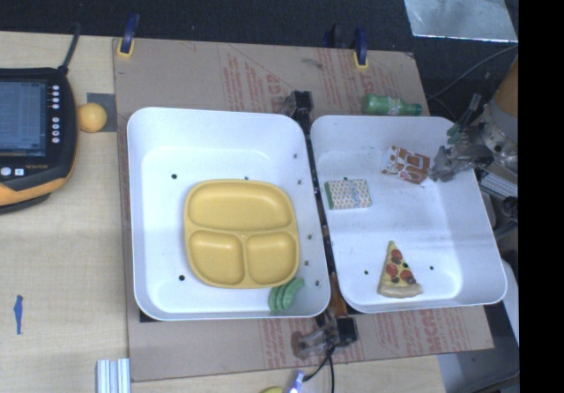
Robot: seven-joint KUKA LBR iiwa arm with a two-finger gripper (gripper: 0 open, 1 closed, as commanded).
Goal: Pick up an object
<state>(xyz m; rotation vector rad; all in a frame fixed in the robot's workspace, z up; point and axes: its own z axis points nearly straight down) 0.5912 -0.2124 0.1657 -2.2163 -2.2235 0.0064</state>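
A: Camera view, go. Bins?

B: Two shallow white bins side by side on a cardboard sheet on the desk (53, 294). Left bin (150, 131) has a yellow three-compartment tray (240, 233) lying flat in the middle, and a green toy pea pod (285, 295) at the bin's near right corner, just beside the tray's lower right edge.

A: Right bin?

B: Right bin (458, 281) has three things, all apart from each other. Toy pizza slice (398, 271) near the front, point up toward the back. Small patterned card with a green edge (348, 194) near the left wall. Small red-and-white patterned packet (406, 164) toward the back right.

A: Arm and claw?

B: Arm comes in from the right; the claw (448, 162) sits low over the right bin's back right part, just beside the red-and-white packet, on its right. Looks close to touching, can't tell if it does. Fingers too blurred and dark, cannot tell if apart or together. Nothing seen between them.

A: Outside the bins?

B: Green toy bottle (391, 105) lying on its side on the cardboard behind the right bin. Teach pendant (31, 140) with screen at far left, a yellow-orange ball (92, 117) just beside it. Blue clamps (129, 33) on the cardboard's back edge.
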